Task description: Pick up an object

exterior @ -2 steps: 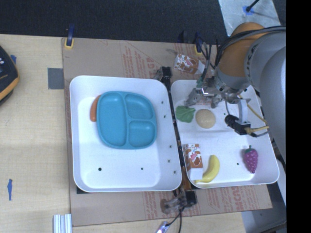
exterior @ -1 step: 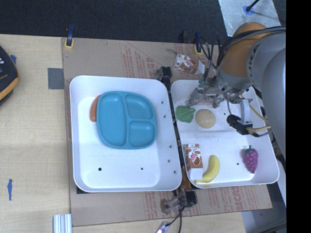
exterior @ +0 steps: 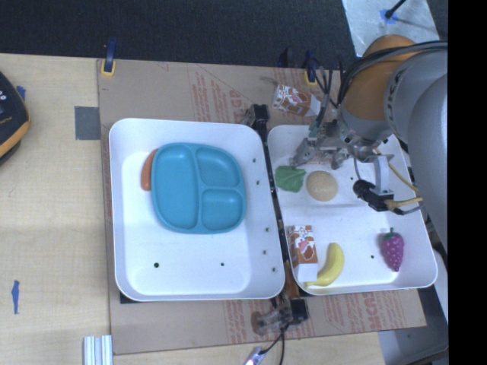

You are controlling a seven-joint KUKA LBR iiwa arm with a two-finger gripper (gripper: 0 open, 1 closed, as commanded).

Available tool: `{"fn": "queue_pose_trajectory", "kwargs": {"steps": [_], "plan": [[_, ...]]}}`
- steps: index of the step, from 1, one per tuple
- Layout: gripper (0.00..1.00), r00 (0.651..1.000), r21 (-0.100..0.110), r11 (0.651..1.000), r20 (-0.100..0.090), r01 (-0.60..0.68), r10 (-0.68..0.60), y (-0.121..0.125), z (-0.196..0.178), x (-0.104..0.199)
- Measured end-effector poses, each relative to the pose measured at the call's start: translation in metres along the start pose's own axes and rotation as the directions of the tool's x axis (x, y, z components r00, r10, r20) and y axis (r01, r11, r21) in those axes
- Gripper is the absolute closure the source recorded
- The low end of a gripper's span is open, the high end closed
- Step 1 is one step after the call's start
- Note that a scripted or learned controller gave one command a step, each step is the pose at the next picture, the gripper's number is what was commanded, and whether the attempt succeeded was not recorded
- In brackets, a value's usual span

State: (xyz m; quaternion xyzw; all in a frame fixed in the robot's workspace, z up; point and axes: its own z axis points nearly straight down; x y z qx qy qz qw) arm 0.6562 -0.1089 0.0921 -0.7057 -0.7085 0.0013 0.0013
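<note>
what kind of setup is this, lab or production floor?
Most likely a research lab grasping rig. The arm reaches over two white bins taped to cardboard, with toy food like a banana and grapes, plus a blue tray.

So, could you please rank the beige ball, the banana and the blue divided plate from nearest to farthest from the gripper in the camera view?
Measured from the gripper, at the right bin's far end:
1. Beige ball, just below it in the right bin.
2. Banana, at that bin's near edge.
3. Blue divided plate, across in the left bin.
</note>
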Motion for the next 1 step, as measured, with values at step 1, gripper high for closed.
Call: {"fn": "queue_pose_trajectory", "kwargs": {"steps": [1], "plan": [[0.00,1.000,-0.002,1.000,0.001,-0.002,0.002,0.0002,-0.0008,-0.0126]]}}
